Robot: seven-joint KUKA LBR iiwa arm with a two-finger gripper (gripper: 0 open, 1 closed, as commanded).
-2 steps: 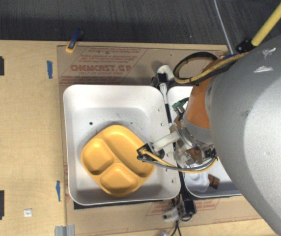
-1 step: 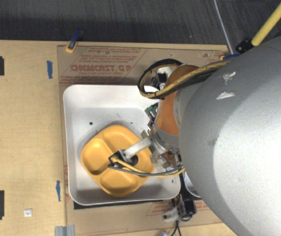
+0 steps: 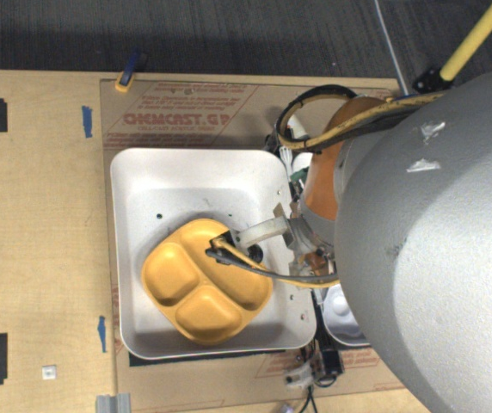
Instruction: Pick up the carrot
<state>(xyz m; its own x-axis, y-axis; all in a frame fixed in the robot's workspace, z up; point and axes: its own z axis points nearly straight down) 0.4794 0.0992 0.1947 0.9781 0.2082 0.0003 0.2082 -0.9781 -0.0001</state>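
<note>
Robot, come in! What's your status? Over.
Pincer by left bin's right wall. Yellow plate lies in that bin. Arm blocks view to the right.

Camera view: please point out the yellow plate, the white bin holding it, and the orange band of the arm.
yellow plate (image 3: 173, 274), camera view, its left compartment.
white bin (image 3: 194, 188), camera view, bare floor above the plate.
orange band (image 3: 322, 188), camera view, its visible left side.

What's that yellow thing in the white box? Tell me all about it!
It is a yellow plate, smooth like plastic, with rounded edges and three shallow sections. It lies flat, right side up, on the floor of the white bin, toward the near side. The robot's arm reaches over its upper right edge.
</note>
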